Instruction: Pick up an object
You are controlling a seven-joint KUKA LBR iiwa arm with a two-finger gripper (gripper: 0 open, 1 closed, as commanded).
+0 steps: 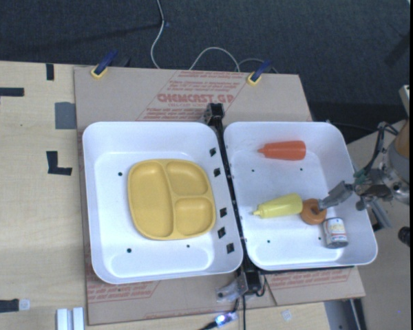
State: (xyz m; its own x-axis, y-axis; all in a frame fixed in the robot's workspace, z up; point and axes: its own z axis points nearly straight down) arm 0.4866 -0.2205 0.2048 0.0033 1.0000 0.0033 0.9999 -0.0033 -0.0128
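While the arm (392, 184) pokes in from the right edge, its tool (337, 194) sits low over the right bin (289, 253), right at the bin's right-hand wall. Honestly can't tell if the tool is apart or together, it's just a dark grey blur at this angle, and nothing clearly sits in its grip.

Stuff in the right bin: an orange-red carrot-looking thing (283, 150) lies on its side toward the back, well apart from everything else. Closer to the front there's a yellow squeeze bottle (281, 207) lying down with its nozzle pointing left. Just beside its right end, pretty much touching, is a small brown donut-shaped ring (314, 215), and the tip of the tool is right above or against that ring, can't say which. A little can with a white label (336, 232) lies near the front right corner, just beside the ring.

Left bin (103, 184) has a yellow divided plate (171, 199) with three compartments lying flat in the middle, slightly rotated.

Both bins sit side by side on a brown cardboard sheet (193, 95) with red printing, clipped at the back with two yellow-and-blue clamps (103, 64). That's all on a light wood desk (27, 205) with some black tape marks on the left. A thin white cable (158, 26) loops in from the back over dark carpet.
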